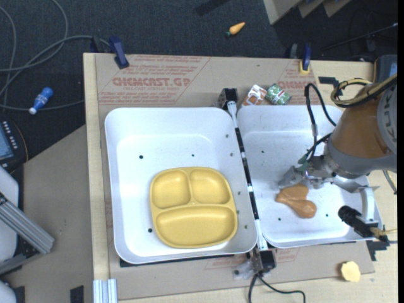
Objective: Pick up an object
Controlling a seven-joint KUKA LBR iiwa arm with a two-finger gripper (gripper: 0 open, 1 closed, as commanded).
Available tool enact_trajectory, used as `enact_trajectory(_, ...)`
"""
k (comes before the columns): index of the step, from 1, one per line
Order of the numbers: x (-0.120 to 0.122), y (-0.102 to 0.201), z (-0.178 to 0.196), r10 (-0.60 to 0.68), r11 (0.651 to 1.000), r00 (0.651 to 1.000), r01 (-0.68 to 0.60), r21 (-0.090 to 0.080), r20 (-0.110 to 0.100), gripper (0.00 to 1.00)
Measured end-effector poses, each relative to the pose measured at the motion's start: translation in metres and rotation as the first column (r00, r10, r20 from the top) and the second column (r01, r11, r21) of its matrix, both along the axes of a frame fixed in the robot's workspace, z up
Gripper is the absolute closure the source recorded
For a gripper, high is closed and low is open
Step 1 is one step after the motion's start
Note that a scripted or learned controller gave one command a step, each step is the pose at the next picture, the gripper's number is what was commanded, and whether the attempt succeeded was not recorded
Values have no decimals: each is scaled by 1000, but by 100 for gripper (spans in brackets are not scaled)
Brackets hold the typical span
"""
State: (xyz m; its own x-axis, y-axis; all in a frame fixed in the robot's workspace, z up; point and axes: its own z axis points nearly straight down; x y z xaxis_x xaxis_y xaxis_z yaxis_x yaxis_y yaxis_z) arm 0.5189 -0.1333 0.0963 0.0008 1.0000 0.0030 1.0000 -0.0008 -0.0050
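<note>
Brown and smooth, a drumstick-shaped toy (296,201) lies on the floor of the right bin (271,137), toward that bin's near edge and roughly midway between its left and right walls. Its narrow end points up toward the gripper (303,173), which sits just above it; whether metal touches the toy is hard to make out, because the two overlap from this slant. The gripper's own state cannot be told, since the arm (361,141) with its orange band covers most of it and only a small grey tangle of parts shows at the tip. The arm also hides much of the right bin's right side, and its upper part is cut off by the frame. A black cable (310,109) loops from the arm over the bin's far half. In the left bin (126,137) a yellow divided plate (192,206) with three compartments rests near the near edge. On the cardboard bench top (158,81), at the far edge of the right bin, lie two small crumpled packets (267,95), their print too small to read. A yellow lump (350,271) sits near the bench's near right corner.
</note>
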Motion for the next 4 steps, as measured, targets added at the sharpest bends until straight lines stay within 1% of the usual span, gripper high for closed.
enact_trajectory(1, -30, 24, -13, 1, 1000, 1000, -1, 0, -1, 0)
enact_trajectory(2, 17, 8, -11, 2, 1000, 1000, -2, -5, 9, 0)
enact_trajectory(3, -21, 28, -12, 0, 1000, 1000, 0, 0, 0, 0)
enact_trajectory(4, 57, -18, -11, 1, 1000, 1000, -1, -7, 11, 0)
